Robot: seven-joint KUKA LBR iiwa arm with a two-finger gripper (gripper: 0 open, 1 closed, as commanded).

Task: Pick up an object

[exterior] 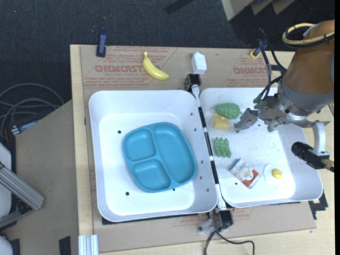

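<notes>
1. I see the hand hanging over the upper part of the right bin, reaching in from the right. Its grey metal parts blur together, and I cannot tell how it is set or whether it touches anything.
2. Just left of the hand lie a green leafy toy and, touching its lower edge, a yellow block. Neither looks to me to be in the hand.
3. Lower in the same bin I make out a small green bumpy piece, a red and white packet and a white piece with a yellow centre, all apart from the hand.
4. The left bin holds a blue divided tray.
5. A banana lies on the worktop behind the left bin.
6. The arm's bulk covers the right bin's far right corner, and I can't read the packet's print.
</notes>
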